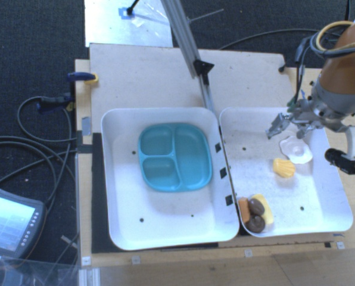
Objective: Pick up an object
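Brown pieces [256, 214] are sitting by the table's near edge. Hovering over the right bin [320, 216], the hand [283, 126] is gaping, gripping nothing; lowering squarely onto the white piece [296, 151] looks wisest.

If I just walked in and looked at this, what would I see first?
Probably the teal plate with three sections, sitting alone in the left bin. Next, the arm coming in from the right, its gripper over the right bin near a white piece and a yellow piece. A small pile of toy food is tucked in that bin's near-left corner.
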Robot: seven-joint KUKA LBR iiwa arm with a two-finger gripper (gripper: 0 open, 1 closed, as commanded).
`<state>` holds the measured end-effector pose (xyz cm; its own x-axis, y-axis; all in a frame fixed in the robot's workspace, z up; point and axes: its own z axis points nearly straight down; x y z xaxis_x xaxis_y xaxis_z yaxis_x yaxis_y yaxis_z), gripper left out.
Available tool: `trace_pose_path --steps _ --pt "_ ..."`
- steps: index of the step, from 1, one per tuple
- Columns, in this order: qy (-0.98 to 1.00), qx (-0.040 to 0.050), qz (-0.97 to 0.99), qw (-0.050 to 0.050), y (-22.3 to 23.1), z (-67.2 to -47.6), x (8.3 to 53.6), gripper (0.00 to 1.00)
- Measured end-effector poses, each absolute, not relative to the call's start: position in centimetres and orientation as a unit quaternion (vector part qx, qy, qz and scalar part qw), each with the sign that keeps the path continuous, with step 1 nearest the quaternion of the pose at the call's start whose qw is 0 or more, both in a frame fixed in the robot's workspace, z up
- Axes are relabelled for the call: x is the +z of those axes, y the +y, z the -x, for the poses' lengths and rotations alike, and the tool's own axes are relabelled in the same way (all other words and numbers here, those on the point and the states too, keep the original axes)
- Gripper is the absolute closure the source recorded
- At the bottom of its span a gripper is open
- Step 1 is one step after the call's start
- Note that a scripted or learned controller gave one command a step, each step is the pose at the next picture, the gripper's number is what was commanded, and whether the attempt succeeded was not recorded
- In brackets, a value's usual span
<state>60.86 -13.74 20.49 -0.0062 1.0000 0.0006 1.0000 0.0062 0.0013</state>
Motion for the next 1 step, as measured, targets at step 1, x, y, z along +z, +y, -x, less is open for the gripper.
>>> trace_pose_path --steps 1 --pt "0.709 0.0008 -0.705 0.000 -13.74 -60.86 20.49 0.00"
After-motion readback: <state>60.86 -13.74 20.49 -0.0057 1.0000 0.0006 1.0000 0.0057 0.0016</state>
